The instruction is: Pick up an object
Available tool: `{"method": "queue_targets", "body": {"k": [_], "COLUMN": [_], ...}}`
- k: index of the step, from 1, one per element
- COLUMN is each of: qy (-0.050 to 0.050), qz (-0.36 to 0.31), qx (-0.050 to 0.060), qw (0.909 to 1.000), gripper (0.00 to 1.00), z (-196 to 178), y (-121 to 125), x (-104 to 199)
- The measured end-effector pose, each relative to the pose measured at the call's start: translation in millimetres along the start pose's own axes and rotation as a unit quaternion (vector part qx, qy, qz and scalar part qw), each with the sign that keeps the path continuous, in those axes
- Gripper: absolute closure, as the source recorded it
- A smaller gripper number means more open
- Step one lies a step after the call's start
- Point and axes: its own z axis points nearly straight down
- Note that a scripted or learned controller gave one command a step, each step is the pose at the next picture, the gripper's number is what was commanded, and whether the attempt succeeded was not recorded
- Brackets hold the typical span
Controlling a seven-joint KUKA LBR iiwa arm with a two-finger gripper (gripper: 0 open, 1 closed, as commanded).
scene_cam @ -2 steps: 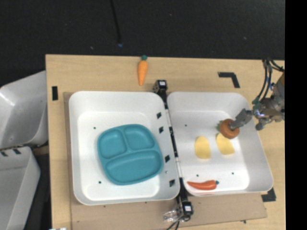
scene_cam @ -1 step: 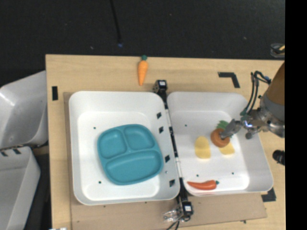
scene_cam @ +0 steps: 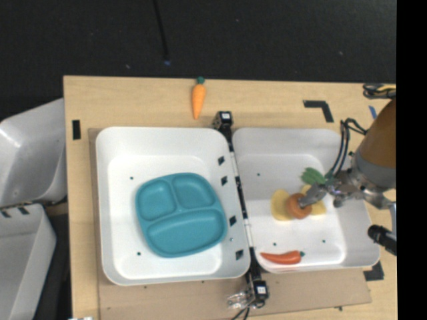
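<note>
In the right bin [scene_cam: 267, 152] lies a cluster of toy food: a yellow piece [scene_cam: 281, 205], an orange-red round piece [scene_cam: 297, 207] and a green leafy piece [scene_cam: 311, 176]. A red chili pepper [scene_cam: 281, 257] rests near that bin's front wall. My gripper [scene_cam: 311, 199] reaches in from the right, its tips low over the orange-red piece, touching or nearly touching it. The left bin [scene_cam: 120, 152] holds a blue divided plate [scene_cam: 180, 213].
An orange toy carrot [scene_cam: 198, 99] lies on the wooden bench behind the bins. A black clip [scene_cam: 223, 119] sits at the back where the bins meet. The arm's orange band [scene_cam: 381, 139] stands over the right bin's right edge.
</note>
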Motion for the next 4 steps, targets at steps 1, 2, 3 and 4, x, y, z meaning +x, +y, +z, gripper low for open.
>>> {"method": "queue_targets", "body": {"k": [1,2,3,4], "qy": [-0.002,-0.003,-0.001,-0.002], "qz": [0.002,0.002,0.002,-0.002], "qx": [-0.006,-0.010,-0.004,-0.006], "qw": [1.0000,0.9999,1.0000,1.0000], "gripper": [0.00,1.00,1.00,1.00], "z": [38.8,25.4,-19.4,-83.3], "y": [2.8,4.9,0.3,5.8], "x": [-3.2,-3.6,-7.6,-9.8]}}
